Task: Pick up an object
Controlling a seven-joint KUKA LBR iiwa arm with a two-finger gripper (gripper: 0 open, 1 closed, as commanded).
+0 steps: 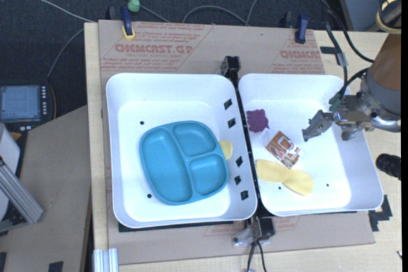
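The left bin (121,137) holds a blue divided tray (183,161) with a small yellow piece (225,150) touching the tray's right edge. Right of that tray, across the divider, the right bin (357,194) holds a purple lump (257,120), a brown-and-white wrapped object (283,148) below and right of it, and a pale yellow banana-like piece (285,176) nearest the front. Furthest right of the tray, the gripper (313,126) hangs over the right bin with its fingers parted and nothing between them, just right of the wrapped object.

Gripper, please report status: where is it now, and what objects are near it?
Gripper above right bin, nothing between fingers. Brown packet, purple piece, yellow piece lie loose. Nothing in the way.
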